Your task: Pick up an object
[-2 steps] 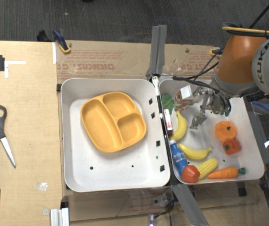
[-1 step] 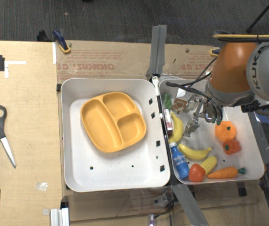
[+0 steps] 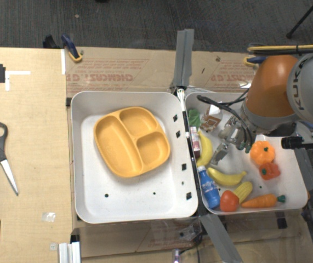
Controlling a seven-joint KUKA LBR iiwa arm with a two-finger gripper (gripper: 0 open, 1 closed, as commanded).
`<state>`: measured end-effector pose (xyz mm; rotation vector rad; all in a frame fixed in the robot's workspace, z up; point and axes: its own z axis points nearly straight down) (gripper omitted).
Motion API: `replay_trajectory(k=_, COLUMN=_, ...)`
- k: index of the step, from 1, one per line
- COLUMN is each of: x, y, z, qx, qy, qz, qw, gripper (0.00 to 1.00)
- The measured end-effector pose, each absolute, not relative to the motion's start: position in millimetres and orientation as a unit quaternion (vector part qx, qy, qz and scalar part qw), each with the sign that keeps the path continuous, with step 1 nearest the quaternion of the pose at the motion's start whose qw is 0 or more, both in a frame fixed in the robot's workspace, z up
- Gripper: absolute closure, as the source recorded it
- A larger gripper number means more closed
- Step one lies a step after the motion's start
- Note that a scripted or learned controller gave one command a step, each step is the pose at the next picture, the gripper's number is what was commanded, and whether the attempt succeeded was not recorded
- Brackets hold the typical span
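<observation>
A pale wooden bench (image 3: 24, 163) stands over dark carpet, with grey-handled scissors (image 3: 0, 149) lying at its left and two shallow white bins side by side. The left white bin (image 3: 90, 201) holds a yellow plastic plate with three compartments (image 3: 132, 141). The right white bin (image 3: 296, 177) is crowded with toy food: a yellow plastic banana (image 3: 226, 176), a blue bottle (image 3: 208, 188), a red tomato-like piece (image 3: 229, 201), an orange carrot (image 3: 261, 201) and a small orange pumpkin (image 3: 262, 152).

The grey arm with its orange band (image 3: 274, 86) reaches over the right bin, and the two-finger gripper (image 3: 222, 149) hangs low above the bin floor, just above the banana and near the pumpkin. Its fingers appear to stand a little apart with nothing between them, so no object is held.

By this view the pick is not yet done: the gripper is placed among the objects, but closing on one and lifting it remain.
</observation>
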<state>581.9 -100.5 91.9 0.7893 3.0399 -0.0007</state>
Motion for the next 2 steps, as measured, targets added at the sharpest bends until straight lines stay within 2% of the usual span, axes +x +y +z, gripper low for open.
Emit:
replay_trajectory(k=1, x=520.3, y=-126.3, z=91.7, qx=0.278, qy=0.961, qz=-0.0001, qw=0.000, gripper=0.00)
replay_trajectory(k=2, x=521.4, y=-126.6, z=101.0, qx=0.277, qy=0.961, qz=-0.0002, qw=0.002, gripper=1.00)
